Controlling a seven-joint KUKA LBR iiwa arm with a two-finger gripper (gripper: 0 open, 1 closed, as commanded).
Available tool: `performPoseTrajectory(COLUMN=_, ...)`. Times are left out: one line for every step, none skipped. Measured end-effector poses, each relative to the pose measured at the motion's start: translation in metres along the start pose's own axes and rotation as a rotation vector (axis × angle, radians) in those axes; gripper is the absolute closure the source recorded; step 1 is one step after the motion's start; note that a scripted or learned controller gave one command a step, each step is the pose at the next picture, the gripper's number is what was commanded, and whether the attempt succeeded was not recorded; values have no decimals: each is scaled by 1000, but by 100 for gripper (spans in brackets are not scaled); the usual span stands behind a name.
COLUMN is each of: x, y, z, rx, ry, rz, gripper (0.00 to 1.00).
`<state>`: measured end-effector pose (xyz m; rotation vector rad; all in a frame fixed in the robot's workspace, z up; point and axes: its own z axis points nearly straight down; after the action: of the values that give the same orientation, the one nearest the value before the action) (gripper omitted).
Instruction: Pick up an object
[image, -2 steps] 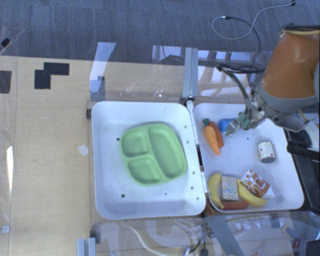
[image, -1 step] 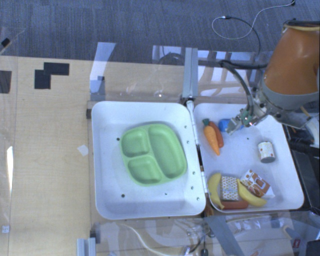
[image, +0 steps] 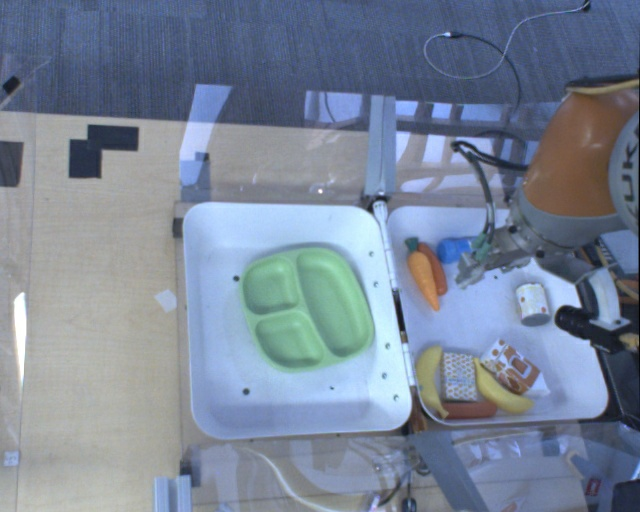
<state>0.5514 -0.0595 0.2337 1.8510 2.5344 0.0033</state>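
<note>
The right bin (image: 470, 330) holds an orange carrot (image: 425, 276) near its left wall and a small blue object (image: 453, 249) beside it. A white cylinder (image: 532, 302) lies further right. Along the bin's front sit a yellow banana (image: 430, 375), a patterned box (image: 459, 375), a red sausage (image: 470, 409), a second banana (image: 500, 390) and an orange-and-white packet (image: 512, 366). My gripper (image: 478, 263) hangs over the bin's upper middle, just right of the blue object, with the orange-banded arm behind it. Nothing shows between its fingers.
The left bin (image: 215, 330) carries a green divided plate (image: 305, 307) in its middle. A metal rail (image: 379, 150) runs between the bins at the back. Cables (image: 480, 165) trail over the bench's far side. Bare white floor lies in the right bin's centre.
</note>
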Motion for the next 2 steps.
performPoseTrajectory(x=0, y=2, z=-11, rx=-5, ry=-2, rz=-5, gripper=100)
performPoseTrajectory(x=-75, y=-14, z=11, rx=-2, ry=-2, rz=-112, gripper=100)
